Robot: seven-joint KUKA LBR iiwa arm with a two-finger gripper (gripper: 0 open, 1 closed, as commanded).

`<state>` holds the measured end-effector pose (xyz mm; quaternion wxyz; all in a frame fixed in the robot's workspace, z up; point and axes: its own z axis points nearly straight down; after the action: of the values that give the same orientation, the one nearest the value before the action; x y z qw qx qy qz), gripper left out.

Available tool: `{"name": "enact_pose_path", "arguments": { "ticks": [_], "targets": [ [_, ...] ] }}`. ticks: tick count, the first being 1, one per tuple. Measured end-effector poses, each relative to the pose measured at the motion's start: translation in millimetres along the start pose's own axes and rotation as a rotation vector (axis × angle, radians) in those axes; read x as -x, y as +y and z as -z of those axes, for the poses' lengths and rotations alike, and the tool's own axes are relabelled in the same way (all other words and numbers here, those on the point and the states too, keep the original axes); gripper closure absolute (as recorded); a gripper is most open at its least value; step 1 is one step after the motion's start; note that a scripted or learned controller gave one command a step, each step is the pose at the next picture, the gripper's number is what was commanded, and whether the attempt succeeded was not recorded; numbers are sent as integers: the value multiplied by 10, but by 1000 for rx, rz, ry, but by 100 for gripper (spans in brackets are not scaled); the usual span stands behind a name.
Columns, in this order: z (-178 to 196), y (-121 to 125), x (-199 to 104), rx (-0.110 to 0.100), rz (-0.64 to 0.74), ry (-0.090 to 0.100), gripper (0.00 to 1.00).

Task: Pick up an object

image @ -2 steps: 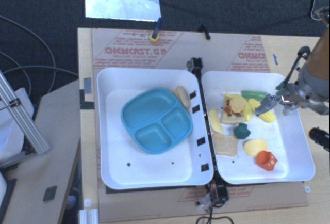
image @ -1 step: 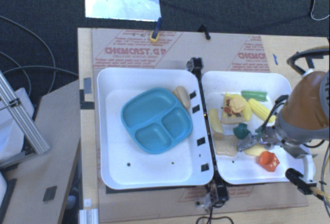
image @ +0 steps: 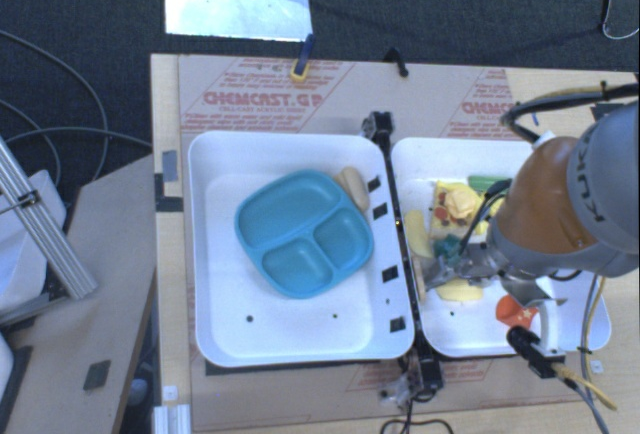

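- The right bin is entered by the arm, pictured from above.
- The gripper is lowered among toy food piled at that bin's left side.
- A yellow piece is seen just below the gripper.
- Whether anything is held cannot be told.

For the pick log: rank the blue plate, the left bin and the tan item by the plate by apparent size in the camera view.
1. Left bin, largest.
2. Blue plate, lying inside it.
3. Tan item, smallest, partly hidden at the plate's upper right edge.
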<state>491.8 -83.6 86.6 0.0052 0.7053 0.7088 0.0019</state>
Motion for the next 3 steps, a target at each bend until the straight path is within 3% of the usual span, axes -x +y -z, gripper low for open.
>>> {"name": "enact_pose_path", "arguments": {
  "ticks": [1, 2, 3],
  "targets": [
    [1045, 872, -576, 9, 8, 6, 0],
    [1081, 820, -527, -5, 3, 4, 100],
    [1187, 829, -528, -3, 9, 5, 100]
  ]
}}
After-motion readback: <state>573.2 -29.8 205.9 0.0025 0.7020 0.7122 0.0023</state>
